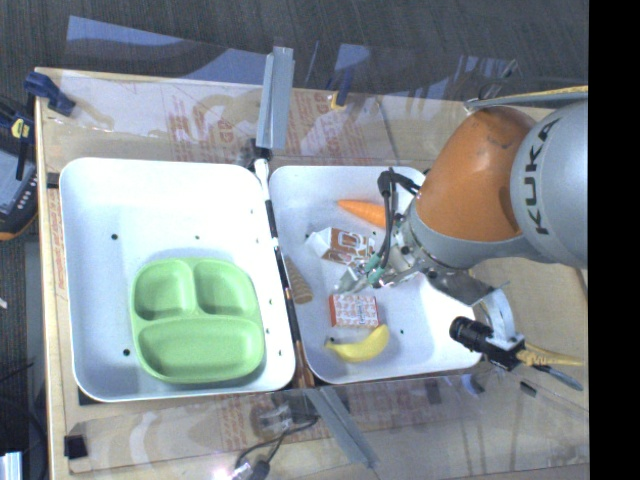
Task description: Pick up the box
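The box (354, 310) is small, red and white, and lies flat near the front of the right bin (300, 193). My gripper (380, 271) hangs low over the bin's middle, under the orange-banded wrist, just above and to the right of the box. Green cables and the wrist crowd the fingertip area. Nothing shows between the fingers. The box rests on the bin floor, apart from the gripper.
A yellow banana (360, 345) lies right in front of the box. A crumpled snack wrapper (343, 244) and an orange carrot (360, 210) sit behind it. The left bin (75, 258) holds a green divided plate (197, 320). The arm covers the right bin's right half.
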`<state>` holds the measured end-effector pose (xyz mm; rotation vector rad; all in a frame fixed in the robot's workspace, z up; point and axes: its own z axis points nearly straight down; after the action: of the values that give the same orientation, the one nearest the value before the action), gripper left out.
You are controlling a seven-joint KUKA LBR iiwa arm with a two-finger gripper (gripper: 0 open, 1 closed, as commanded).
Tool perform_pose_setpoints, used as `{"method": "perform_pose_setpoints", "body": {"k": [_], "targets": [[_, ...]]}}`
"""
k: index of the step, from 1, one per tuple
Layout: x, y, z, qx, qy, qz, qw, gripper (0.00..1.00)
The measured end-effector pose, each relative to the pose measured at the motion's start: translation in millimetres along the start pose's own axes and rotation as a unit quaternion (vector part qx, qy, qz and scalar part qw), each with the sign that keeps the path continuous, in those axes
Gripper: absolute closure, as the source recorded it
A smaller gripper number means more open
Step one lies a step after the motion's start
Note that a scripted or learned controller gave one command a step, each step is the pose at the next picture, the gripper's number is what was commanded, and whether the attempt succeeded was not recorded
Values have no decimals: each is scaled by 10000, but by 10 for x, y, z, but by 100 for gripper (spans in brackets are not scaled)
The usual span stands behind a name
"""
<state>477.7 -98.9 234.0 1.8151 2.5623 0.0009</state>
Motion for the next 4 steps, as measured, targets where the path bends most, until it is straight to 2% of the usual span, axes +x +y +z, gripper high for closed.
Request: {"method": "perform_pose_setpoints", "body": {"k": [1, 2, 3, 4], "targets": [[-4, -3, 1, 1, -2, 4, 10000, 0], [-476, 138, 646, 30, 16, 251, 9997, 0], [-424, -17, 1390, -17, -2, 259, 9997, 0], [-449, -10, 1282, -25, -32, 238, 9997, 100]]}}
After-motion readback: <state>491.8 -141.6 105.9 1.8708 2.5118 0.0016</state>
